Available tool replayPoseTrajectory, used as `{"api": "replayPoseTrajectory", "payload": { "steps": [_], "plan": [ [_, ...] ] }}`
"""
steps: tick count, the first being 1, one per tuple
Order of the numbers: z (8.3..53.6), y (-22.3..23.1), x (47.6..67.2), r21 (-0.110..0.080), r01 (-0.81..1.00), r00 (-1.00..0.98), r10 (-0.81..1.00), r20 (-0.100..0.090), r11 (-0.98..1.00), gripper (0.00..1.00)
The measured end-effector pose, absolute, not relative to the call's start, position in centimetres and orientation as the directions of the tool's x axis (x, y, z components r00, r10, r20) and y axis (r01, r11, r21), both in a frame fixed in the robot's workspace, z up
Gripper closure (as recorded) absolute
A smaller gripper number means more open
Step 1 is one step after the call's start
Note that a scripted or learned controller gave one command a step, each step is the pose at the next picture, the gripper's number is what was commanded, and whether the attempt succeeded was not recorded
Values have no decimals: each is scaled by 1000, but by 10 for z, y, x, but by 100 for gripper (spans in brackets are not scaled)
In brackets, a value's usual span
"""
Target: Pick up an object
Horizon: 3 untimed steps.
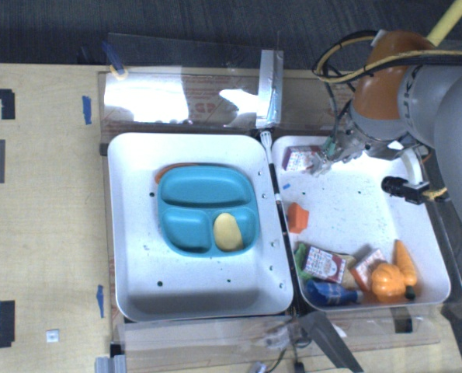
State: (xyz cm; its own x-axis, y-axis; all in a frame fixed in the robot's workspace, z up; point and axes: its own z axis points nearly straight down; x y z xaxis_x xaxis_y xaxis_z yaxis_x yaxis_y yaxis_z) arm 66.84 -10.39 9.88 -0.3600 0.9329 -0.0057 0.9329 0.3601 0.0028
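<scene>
My gripper (326, 159) hangs low over the far left corner of the right bin (417, 208). It is right beside a small white and purple packet (298, 160) that lies against the bin's far wall. From this angle the packet looks to be touching the gripper's tip or just left of it; I cannot tell which. Further objects lie in the same bin: an orange wedge (297, 217) by the left wall, a printed box (324, 263), a blue item (330, 292), an orange pumpkin-like toy (387, 281) and a carrot (406, 259) along the near edge.
The left bin (130, 208) holds a blue divided plate (196, 200) with a yellow oval object (227, 231) in its right compartment. A clear panel (184, 92) stands behind the bins. The grey arm (440, 107) and its cables cover the right bin's far right corner.
</scene>
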Motion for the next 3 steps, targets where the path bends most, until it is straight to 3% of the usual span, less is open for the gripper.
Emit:
{"api": "replayPoseTrajectory", "payload": {
  "steps": [1,2,3],
  "plan": [
    [88,-105,638,6,933,-360,933,-3,360,100],
    [191,-59,670,12,968,-252,968,-3,252,100],
    [230,-110,668,6,1000,-12,1000,-2,12,100]
  ]
}}
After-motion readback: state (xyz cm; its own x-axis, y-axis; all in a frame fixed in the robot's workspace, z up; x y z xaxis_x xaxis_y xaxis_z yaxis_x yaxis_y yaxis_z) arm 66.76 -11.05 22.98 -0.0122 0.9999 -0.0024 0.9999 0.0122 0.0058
